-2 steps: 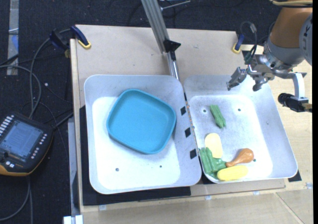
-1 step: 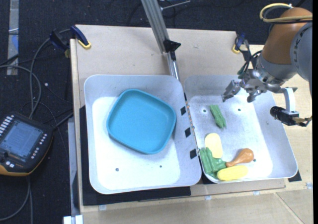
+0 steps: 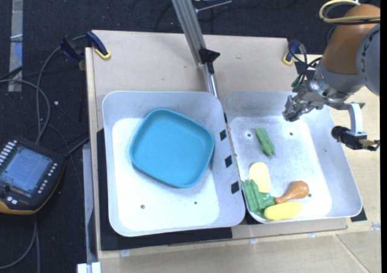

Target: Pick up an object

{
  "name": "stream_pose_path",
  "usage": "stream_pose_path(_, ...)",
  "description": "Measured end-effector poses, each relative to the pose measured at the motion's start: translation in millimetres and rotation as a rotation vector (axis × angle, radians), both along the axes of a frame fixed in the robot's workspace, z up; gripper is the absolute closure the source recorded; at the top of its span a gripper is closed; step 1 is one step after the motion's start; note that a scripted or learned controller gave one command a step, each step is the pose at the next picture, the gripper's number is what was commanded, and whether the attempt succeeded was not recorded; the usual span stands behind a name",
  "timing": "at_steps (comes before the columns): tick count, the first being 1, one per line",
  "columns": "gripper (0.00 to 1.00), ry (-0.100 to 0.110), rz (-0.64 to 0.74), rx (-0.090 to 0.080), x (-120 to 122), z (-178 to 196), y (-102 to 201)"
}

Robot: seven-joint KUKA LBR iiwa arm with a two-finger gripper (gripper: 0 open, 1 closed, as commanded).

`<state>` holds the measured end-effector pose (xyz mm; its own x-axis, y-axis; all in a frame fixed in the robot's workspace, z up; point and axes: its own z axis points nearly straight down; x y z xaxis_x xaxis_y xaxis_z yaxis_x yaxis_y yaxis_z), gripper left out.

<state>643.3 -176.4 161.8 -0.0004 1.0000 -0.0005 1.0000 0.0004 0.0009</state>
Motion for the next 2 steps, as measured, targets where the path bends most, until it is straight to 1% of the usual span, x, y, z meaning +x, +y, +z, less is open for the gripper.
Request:
stream_pose_path(1, 1.00, -0.002, 0.000, 0.000, -1, 42, -1)
stream_pose_path(2, 1.00, -0.003, 0.000, 0.000, 0, 93, -1)
